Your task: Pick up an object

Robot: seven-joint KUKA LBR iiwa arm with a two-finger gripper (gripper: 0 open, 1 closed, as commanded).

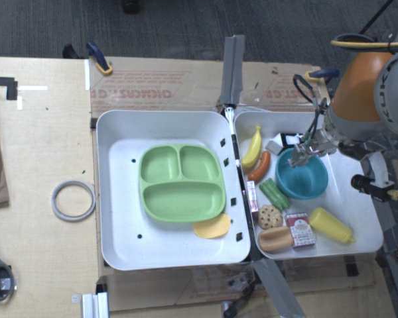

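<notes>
Reaching in from the right, the grey arm lowers its hand (304, 150) onto the far rim of a blue bowl (302, 175) in the right bin (365, 244); whether its fingers grip anything cannot be told. Left of the hand, a banana (253, 147) lies lengthwise, stem pointing away; a yellow bottle (330, 224) lies nearer the camera, angled right.

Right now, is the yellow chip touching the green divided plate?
Touching. The camera view shows the yellow chip tucked against the green divided plate's lower right rim, no bin floor visible between them.
</notes>
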